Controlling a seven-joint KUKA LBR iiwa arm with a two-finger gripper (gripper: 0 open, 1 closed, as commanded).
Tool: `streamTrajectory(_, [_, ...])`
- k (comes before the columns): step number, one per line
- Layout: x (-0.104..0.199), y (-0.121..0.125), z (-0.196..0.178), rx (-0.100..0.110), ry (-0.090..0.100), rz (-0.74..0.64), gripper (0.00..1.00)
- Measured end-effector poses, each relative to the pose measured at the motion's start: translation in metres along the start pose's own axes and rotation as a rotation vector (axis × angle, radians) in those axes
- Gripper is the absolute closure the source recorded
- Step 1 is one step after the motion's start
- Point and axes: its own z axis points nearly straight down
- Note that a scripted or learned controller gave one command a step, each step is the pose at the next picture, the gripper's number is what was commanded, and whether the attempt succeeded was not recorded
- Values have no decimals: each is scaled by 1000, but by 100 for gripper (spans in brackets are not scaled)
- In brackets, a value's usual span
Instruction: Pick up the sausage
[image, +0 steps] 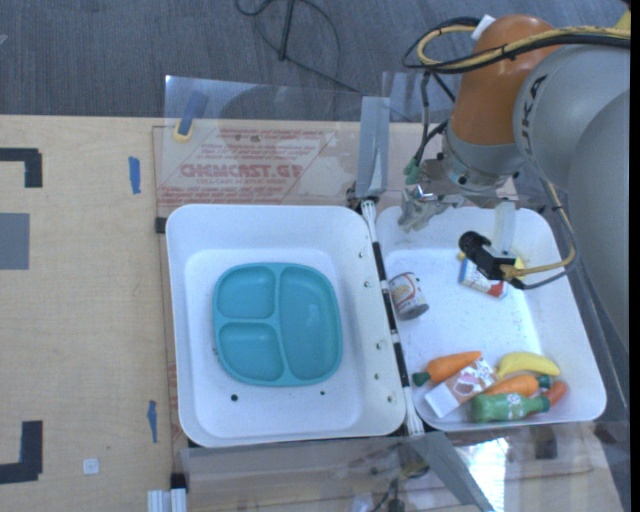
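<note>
You would have found the sausage (522, 384) well away from the can (407, 296), toward the near right corner of the right bin (570, 330). It looked to be the orange-brown piece lying in the pile of toy food, though at that size you could not be fully sure of it. It lay between the banana (527, 363), on the side farther from you than the can, and the green bottle (508, 406), both touching or nearly touching it. A carrot (450, 366) and a white box (458, 389) sat in the same pile, on the side nearer the can. The can itself lay tilted by the bin's left wall. The gripper (418, 208) hung beyond the can, over the far left corner of that bin, well apart from the sausage, under the arm's orange band (495, 85). You could not tell whether it was open or closed, and nothing showed in its grasp. A red-and-white packet (484, 283) lay to the right of the can. On the can's other side, the left bin (190, 300) held a teal divided plate (277, 325), and both bins rested on the desk (75, 330).
</note>
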Motion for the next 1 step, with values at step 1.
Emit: streamTrajectory(1, [-68, -10, 50, 5, 1, 215, 100])
